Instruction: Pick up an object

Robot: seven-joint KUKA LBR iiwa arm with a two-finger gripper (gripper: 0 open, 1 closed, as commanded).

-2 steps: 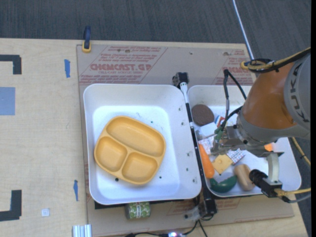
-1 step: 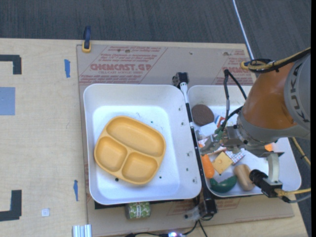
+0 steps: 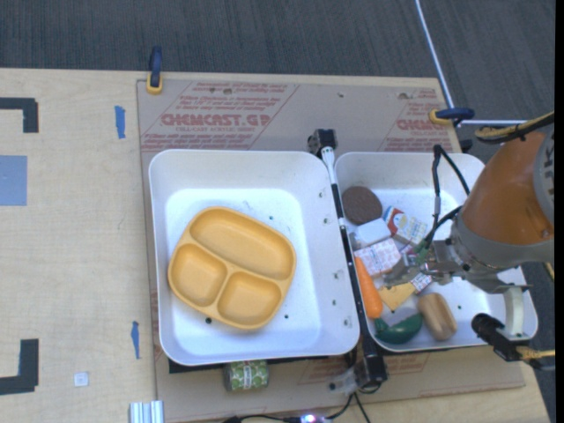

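**Ana:** Looking down on the bench, I've got two white bins side by side. The left bin (image 3: 176, 192) carries a yellow divided plate (image 3: 231, 267), three compartments, lying flat and a bit skewed.

**Ben:** And the right bin (image 3: 414, 161) is the crowded one. A brown round disc (image 3: 361, 204) sits near its far left corner, small printed packets (image 3: 379, 256) are heaped in the middle, an orange carrot (image 3: 367, 285) lies along the left wall, a green piece (image 3: 398, 329) is at the near edge, and a tan bread roll (image 3: 437, 315) is just beside it.

**Ana:** The arm (image 3: 511, 205) comes in from the right, orange band showing, wrist low over that right bin.

**Ben:** The gripper (image 3: 421, 267) is down among the packets, just above the roll. Whether its fingers are apart or together I cannot tell; the clutter and the wrist hide them.

**Ana:** Nothing visibly lifted, then. Every object lies in the bin.

**Ben:** A small green can (image 3: 248, 375) lies outside, in front of the left bin.
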